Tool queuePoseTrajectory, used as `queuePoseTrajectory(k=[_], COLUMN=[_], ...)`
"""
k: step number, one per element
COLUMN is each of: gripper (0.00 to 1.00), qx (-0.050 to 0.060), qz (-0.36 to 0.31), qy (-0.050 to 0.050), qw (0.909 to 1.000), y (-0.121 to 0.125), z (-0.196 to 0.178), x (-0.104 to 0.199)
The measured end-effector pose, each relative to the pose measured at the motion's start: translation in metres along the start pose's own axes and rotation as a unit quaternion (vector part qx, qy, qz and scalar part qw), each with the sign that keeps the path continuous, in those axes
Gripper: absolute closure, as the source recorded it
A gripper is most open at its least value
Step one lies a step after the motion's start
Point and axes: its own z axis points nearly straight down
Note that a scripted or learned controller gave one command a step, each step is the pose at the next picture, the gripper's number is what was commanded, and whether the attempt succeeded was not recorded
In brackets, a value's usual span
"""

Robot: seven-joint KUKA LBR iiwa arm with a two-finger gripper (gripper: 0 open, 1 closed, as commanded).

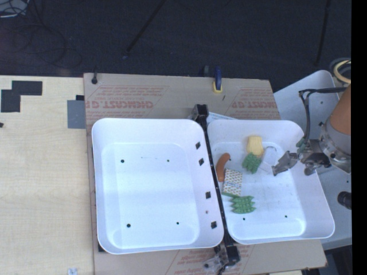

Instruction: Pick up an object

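Camera view, looking down on the bench: two white bins sit side by side on a cardboard sheet (172, 99). The left bin (149, 185) shows its bare white floor with a few dark dots. All the action sits in the right bin (275, 211).

There, near the top, a yellow corn piece (255, 145) lies just above a green leafy toy (251, 163), the two nearly touching. To their left, close to the divider between the bins, an orange-red sausage (222, 166) lies tilted, and just below it a patterned white packet (233, 182). Lower still, a second green toy (242, 204) rests on the bin floor, just beneath the packet.

The arm comes in from the right, its orange band (343, 112) at the edge. The gripper (285, 163) hangs over the right bin's right-hand part, just right of the corn and the leafy toy, apart from both. A dark finger (282, 164) points left and down toward the floor. Whether the fingers are spread or pressed together I cannot tell, and nothing is seen between them.
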Motion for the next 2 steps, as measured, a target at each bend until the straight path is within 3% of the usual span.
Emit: queuePoseTrajectory(k=[1, 2], gripper=[0.0, 0.0], qx=[-0.003, 0.004], qz=[-0.001, 0.001], qy=[-0.001, 0.002], qw=[1.0, 1.0], y=[0.125, 0.086], z=[-0.002, 0.057], x=[0.004, 0.033])
